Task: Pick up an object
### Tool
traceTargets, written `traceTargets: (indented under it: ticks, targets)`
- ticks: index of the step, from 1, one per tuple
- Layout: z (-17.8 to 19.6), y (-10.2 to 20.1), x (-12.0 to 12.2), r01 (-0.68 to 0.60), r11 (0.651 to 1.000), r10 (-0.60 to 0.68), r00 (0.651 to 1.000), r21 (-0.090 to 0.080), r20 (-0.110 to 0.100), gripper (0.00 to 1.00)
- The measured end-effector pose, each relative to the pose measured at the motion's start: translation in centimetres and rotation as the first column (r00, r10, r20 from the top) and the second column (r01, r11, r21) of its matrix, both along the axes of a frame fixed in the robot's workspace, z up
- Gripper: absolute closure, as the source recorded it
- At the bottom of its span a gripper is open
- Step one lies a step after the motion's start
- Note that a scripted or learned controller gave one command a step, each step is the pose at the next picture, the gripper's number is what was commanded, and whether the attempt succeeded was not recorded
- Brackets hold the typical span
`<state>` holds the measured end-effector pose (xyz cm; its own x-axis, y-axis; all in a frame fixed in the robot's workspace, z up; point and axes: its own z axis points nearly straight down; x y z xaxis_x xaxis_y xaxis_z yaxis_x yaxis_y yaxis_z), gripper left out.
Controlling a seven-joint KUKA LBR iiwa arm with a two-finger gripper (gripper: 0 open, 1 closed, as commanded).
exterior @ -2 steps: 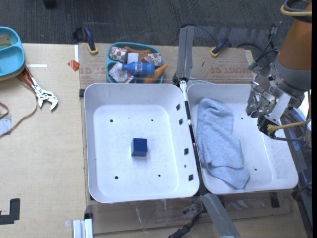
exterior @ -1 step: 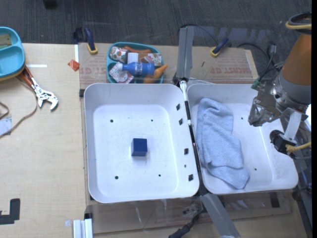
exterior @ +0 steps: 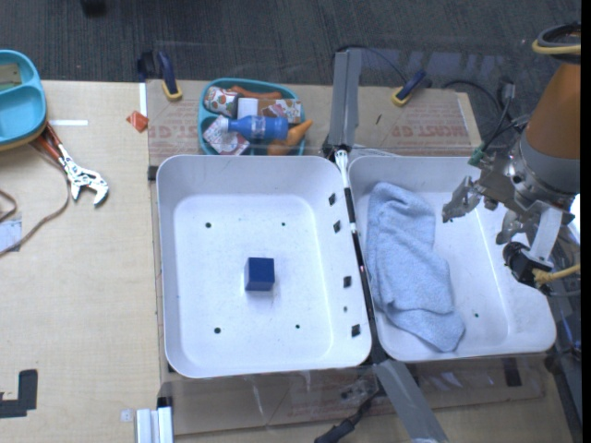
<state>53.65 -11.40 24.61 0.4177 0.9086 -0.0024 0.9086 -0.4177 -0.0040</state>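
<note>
A small dark blue cube (exterior: 260,273) sits near the middle of the left white bin (exterior: 175,247). A crumpled light blue towel (exterior: 411,264) lies in the left half of the right bin (exterior: 517,340). My gripper (exterior: 489,231) hangs over the right part of the right bin, to the right of the towel and a little above it. Its fingers stand apart with nothing between them. The grey arm with its orange band (exterior: 561,100) comes in from the right edge.
A teal bowl (exterior: 251,118) with packets and a bottle stands behind the left bin. A wrench (exterior: 78,178) and a light blue tray (exterior: 18,95) lie on the bench at the far left. Clamps and a grey post stand between the bins.
</note>
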Motion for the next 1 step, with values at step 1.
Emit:
traceTargets:
  ticks: [1]
  targets:
    - [-1.36, -3.37, -1.44, -0.230, 0.973, 0.230, 0.973, 0.001, 0.002, 0.00]
